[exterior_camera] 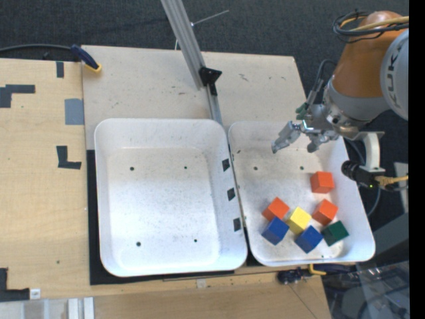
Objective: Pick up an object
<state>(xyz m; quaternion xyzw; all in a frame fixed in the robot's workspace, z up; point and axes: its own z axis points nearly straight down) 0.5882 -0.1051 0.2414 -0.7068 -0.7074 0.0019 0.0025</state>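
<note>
Down at the near edge of the right bin (247, 178) sit seven small blocks: three orange, two blue, one yellow, one green. Six bunch together by the near right corner, blue block (275, 230) closest of all, yellow block (299, 218) in their midst, green block (335, 232) at the wall. One orange block (322, 181) lies apart, farther up. Over the bin's far end hangs the claw (297, 140), fingers spread, pinching nothing. Left bin (106, 178) adjoins.
</note>
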